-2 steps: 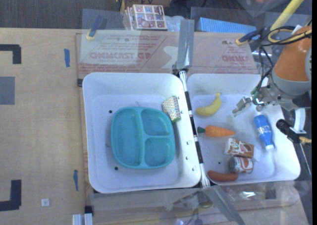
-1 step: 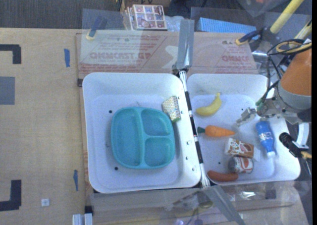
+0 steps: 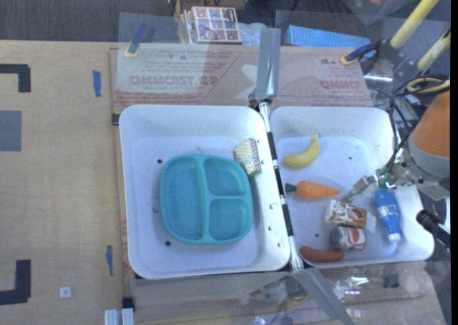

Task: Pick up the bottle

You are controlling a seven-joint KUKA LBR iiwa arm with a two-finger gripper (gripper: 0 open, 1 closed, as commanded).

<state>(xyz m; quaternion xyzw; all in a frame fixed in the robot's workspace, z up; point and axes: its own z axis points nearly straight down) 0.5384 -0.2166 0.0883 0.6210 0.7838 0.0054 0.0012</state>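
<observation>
Pincer (image 3: 372,182) of the arm sits low in the right bin (image 3: 336,117), near its right wall, and its metal tips are small and blurred, so I cannot tell whether they stand apart or together; nothing can be seen between them. Behind it, the grey wrist and the orange band of the arm (image 3: 433,137) run off the picture's right side, with much of the arm cut away. Just beside the pincer, toward the bin's near right corner, lies the bottle (image 3: 388,214): clear plastic with a blue label around its middle and a pale cap end pointing toward the near rim, lying on its side on the bin floor. Whether the pincer touches its upper end is hard to make out. Left of the bottle stands a small crumpled carton (image 3: 346,213) in white and red-brown, and touching that on its near side a can (image 3: 349,238) whose print cannot be read. Nearer still to the front rim lies a red-brown sausage (image 3: 321,254). Up and left of the bottle is an orange carrot (image 3: 315,190), and beyond that a yellow banana (image 3: 302,153). Across the divide, well apart from the bottle, the left bin (image 3: 143,130) holds a teal divided plate (image 3: 206,200) and a small patterned packet (image 3: 247,156) at its far right edge.
</observation>
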